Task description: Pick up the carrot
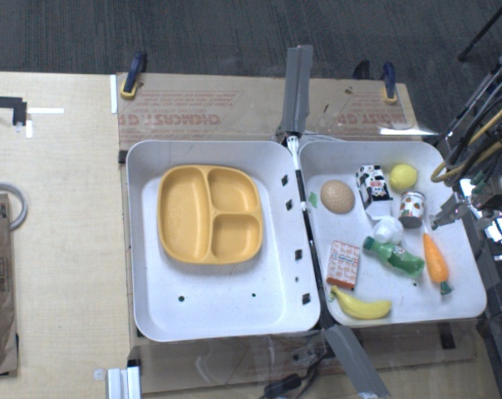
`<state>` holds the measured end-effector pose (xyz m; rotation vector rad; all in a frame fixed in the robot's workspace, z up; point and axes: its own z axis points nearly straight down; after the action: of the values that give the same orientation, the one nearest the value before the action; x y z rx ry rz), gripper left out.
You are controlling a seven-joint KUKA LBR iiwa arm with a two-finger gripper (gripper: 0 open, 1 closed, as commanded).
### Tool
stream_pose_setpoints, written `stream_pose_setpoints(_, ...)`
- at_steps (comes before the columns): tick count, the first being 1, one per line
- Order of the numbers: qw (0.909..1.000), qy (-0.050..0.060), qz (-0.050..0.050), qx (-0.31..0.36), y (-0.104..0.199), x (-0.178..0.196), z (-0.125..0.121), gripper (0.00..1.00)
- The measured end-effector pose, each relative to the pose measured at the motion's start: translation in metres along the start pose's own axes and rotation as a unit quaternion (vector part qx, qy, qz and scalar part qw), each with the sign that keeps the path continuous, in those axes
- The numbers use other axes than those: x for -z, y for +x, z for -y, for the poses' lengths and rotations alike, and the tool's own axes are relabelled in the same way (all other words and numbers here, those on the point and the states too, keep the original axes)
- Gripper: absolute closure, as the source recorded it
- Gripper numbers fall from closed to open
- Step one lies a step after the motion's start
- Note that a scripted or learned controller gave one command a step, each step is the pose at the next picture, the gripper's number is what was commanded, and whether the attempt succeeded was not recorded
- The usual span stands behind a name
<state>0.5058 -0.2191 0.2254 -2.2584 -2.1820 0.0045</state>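
The carrot (pixel 435 260) is orange with a small green tip. It lies lengthwise near the right wall of the right bin (pixel 463 306), its tip pointing to the front. My gripper (pixel 448 214) hangs at the bin's right rim, just behind and slightly right of the carrot's thick end. It is apart from the carrot. The arm and its cables crowd the view's right edge.
Left of the carrot lie a green bottle (pixel 394 253), a small can (pixel 411 208), a lemon (pixel 403 176), a cow-patterned item (pixel 371 184), an egg (pixel 337 196), a red-and-white box (pixel 344 263) and a banana (pixel 361 306). The left bin (pixel 151 306) holds a yellow divided plate (pixel 209 214).
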Motion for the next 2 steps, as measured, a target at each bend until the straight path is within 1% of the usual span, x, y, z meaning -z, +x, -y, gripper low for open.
stream_pose_setpoints(1, 1.0000, 0.001, 0.000, 0.000, -0.0006, 0.0080, -0.0005, 1.00)
stream_pose_setpoints(2, 1.0000, 0.001, 0.000, 0.000, -0.0006, 0.0079, -0.0005, 0.00)
